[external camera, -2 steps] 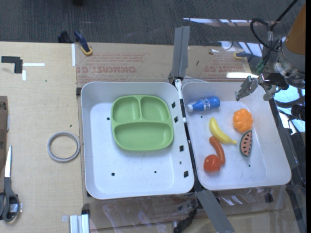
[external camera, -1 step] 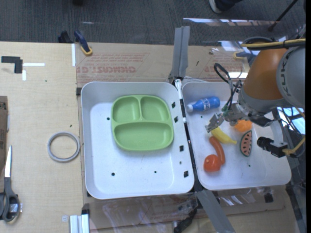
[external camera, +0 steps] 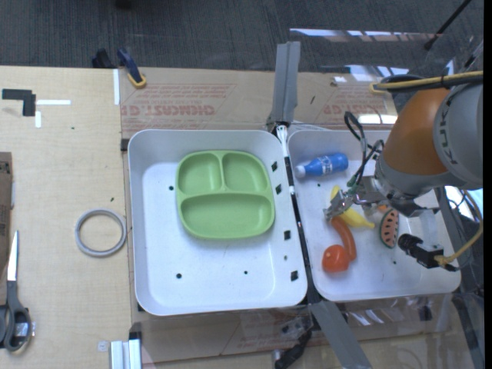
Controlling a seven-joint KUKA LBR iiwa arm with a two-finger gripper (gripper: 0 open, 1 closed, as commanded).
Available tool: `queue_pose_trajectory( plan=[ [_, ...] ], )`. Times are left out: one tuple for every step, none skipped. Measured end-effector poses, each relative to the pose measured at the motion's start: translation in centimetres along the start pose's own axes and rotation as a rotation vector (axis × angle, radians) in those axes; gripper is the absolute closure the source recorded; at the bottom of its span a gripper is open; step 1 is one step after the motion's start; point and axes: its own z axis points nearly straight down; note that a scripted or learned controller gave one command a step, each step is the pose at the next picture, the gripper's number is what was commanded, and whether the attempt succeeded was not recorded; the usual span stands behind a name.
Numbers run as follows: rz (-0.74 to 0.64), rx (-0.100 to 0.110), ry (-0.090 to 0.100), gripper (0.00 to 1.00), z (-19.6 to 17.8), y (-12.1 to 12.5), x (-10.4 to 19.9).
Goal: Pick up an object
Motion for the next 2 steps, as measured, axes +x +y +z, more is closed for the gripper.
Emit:
queue_pose_trajectory(
  plan=[
    [0.003, 0.002, 0.0, 1.0, -0.7, 0.0, -0.1],
    [0.16, 0.0, -0.003, 1.0, -11.9, 4.0, 3.7]
  ],
)
